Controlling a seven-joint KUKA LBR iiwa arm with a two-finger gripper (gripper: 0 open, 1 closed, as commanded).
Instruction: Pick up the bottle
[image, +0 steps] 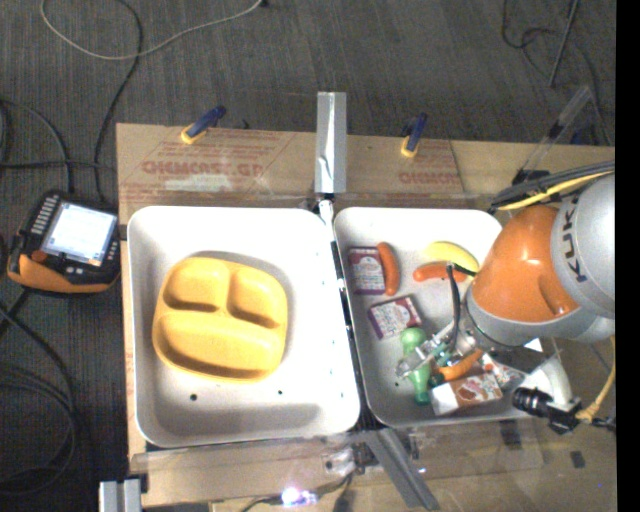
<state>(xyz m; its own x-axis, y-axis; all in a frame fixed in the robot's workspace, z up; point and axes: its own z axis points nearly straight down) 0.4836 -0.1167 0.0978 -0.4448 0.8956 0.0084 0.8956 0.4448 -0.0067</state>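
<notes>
The green bottle (416, 362) lies in the right bin (352, 300), near its front, with the cap end pointing toward the bin's middle. My gripper (441, 353) is low over the bin, right beside the bottle on its right and touching or nearly touching it. The orange wrist band and grey arm hang over the bin's right half and hide what lies under them.
The right bin also holds two purple packets (393, 317), a red sausage (388, 265), a banana (452, 255), an orange carrot (461, 368) and a red-white box (478, 389) close to the bottle. A yellow divided tray (222, 318) lies in the left bin (150, 400).
</notes>
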